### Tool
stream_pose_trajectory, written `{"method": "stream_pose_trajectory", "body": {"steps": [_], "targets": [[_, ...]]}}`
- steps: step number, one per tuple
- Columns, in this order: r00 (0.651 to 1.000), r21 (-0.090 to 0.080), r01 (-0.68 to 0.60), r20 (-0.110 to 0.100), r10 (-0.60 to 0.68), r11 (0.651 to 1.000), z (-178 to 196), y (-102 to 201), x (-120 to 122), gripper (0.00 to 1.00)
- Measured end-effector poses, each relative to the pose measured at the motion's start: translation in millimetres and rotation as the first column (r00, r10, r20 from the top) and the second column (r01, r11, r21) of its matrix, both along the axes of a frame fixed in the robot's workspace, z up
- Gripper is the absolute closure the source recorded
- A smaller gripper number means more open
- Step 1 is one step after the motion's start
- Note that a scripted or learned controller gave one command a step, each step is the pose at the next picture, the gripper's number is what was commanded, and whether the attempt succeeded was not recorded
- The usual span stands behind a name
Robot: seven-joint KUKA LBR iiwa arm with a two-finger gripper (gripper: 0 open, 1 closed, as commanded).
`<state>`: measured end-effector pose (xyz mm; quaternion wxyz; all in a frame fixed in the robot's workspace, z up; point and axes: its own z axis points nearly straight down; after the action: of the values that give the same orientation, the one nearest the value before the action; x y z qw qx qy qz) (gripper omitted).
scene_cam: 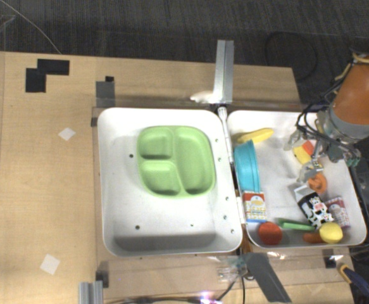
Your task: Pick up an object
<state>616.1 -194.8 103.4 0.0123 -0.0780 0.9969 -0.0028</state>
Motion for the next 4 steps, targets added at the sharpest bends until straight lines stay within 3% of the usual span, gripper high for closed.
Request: {"method": "stream_pose_trajectory", "body": {"steps": [1, 2, 3, 4], "targets": [[0.992, 0.004, 0.125, -0.011, -0.125, 0.992, -14, -2, -42, 0.0], [0.99, 0.003, 0.138, -0.012, -0.138, 0.99, -14, 16, -42, 0.0], [0.943, 0.006, 0.333, -0.009, -0.333, 0.943, -13, 7, -102, 0.0], [0.958, 0.002, 0.285, -0.008, -0.285, 0.958, -13, 17, -85, 0.0]]}}
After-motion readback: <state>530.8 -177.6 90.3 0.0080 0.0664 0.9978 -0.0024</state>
